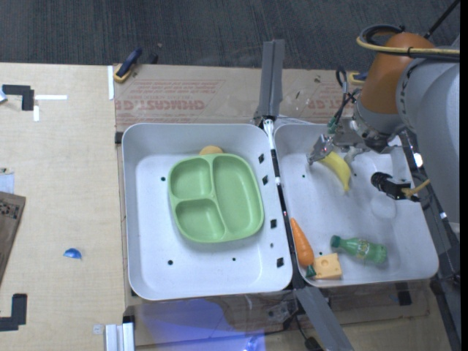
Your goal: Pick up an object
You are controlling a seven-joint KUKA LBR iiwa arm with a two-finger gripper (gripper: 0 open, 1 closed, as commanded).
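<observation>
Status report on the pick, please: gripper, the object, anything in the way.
Gripper low in right bin, at banana's upper end; grasp unconfirmed. Banana lying on bin floor. Carrot, bottle, cheese lie apart, nothing blocking.

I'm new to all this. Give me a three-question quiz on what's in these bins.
1. True or false: the green tray lies in the left bin.
2. What is the gripper nearest? A carrot B banana C bottle
3. Fill in: beside the carrot's lower end sits a yellow wedge of ____.

Key: 1 true; 2 B; 3 cheese.
</observation>
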